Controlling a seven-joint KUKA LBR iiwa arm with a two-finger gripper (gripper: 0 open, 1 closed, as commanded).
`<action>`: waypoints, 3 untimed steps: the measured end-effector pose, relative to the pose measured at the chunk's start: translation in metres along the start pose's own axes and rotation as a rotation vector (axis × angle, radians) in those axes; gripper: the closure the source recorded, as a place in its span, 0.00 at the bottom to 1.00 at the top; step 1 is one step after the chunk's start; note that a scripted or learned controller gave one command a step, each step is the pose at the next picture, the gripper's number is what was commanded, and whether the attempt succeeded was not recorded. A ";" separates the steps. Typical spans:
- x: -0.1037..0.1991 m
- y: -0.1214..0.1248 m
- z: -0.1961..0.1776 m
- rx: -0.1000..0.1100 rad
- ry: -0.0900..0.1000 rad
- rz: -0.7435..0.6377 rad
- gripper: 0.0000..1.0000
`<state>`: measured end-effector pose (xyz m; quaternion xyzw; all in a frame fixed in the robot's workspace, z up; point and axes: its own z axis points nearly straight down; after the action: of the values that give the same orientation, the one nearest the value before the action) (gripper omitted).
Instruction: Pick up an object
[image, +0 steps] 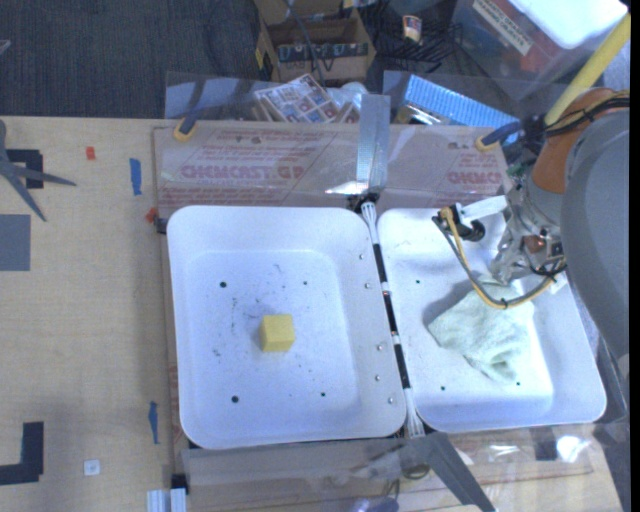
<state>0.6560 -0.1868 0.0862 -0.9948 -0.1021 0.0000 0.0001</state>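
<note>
Gripper (508, 262) hung low in the right bin (570, 400) just above a crumpled pale cloth (485, 335) — its grip impossible to tell, yellow block (278, 333) sat mid left bin (200, 250).

One fixed camera looked down at a slant on my bench (80, 300) and both bins; I entered from its right.

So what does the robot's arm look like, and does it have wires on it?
The arm is big, round and grey, with an orange band above the wrist. The gripper end is silvery metal, and a yellow cable loops down from it.
</note>
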 end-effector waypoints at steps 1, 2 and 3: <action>-0.089 -0.083 -0.002 0.001 0.006 -0.012 1.00; -0.013 -0.094 -0.002 -0.003 0.007 0.003 1.00; -0.103 -0.066 -0.002 -0.002 0.004 -0.242 1.00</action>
<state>0.5415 -0.1436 0.0883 -0.9751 -0.2216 -0.0020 -0.0005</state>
